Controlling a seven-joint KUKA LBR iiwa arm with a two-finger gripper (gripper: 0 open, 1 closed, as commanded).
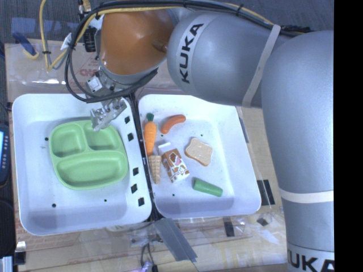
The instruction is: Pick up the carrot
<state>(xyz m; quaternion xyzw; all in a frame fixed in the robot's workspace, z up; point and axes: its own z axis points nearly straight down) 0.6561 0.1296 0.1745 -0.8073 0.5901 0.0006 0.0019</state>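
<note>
Even, diffuse light is falling from overhead, so the scene is reading bright without harsh contrast. The two white bins [34, 152] are glowing close to washed out along their rims, with soft grey shading pooling in the near corners of each floor. The arm [238, 55] is catching a broad pale sheen along its grey shell, and its orange band [133, 35] is showing a faint highlight. Shadows under the small items are lying short and soft. Focus is looking slightly soft everywhere, with fine detail smearing a little.
</note>
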